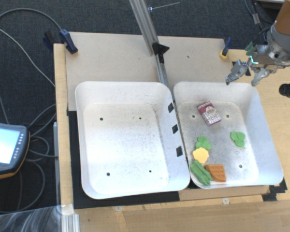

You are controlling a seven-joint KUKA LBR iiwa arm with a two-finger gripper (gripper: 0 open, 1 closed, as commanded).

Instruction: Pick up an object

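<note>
Hovering: end effector (246,74) hangs above the far rim of the right bin (266,129), near the back right corner, with nothing beneath it but the rim and tabletop (116,57).
End effector state: two fingers spread apart, pointing down and out; nothing sits between them.
Arm: enters from the right; the orange band shows at the frame's edge.
Candidates: all in the right bin. A red box (209,113) lies alone near the bin's far middle. A green piece (238,138) sits alone toward the right side. A cluster fills the near left corner: green leaf (203,143), yellow piece (200,154), long green piece (200,172), orange block (216,173).
Left bin: (121,144) holds no objects, only specks.
Step in hand: judged to be the approach, before any descent; no target is committed yet.
Best target: the red box looks the safest choice, since it is nearest the end effector and stands well apart from everything else.
How to do it well: travel toward the near side and slightly left until centred over the box, turn the wrist so the fingers straddle its narrow sides, then descend straight and close only once the fingers flank it.
Risks: the cluster pieces touch or nearly touch, so a grasp there may push neighbours or catch two; the sloped bin wall may block fingers near the corner.
</note>
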